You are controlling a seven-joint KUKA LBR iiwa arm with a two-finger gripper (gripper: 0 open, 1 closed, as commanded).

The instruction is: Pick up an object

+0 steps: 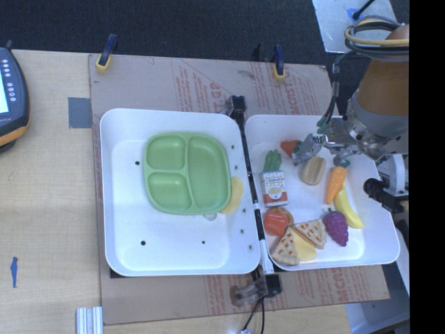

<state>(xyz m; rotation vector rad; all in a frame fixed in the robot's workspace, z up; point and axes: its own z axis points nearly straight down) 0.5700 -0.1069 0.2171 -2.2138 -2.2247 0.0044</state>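
The grey arm's two-finger gripper (311, 147) hangs low in the right shallow white bin (375, 256), its grasp impossible to tell, just above a tan bread-roll toy (313, 170). Alongside lie an orange plastic carrot (335, 184) and purple grapes (336, 227).

Bench surface: brown cardboard sheet (208, 85) held by two clamps, yellow-tipped (106, 54) at L, blue (278, 61) at R. Grey tape patch (79, 112) beside sheet. Handheld pendant (10, 96) at far L edge. Paper (348, 12) top R.
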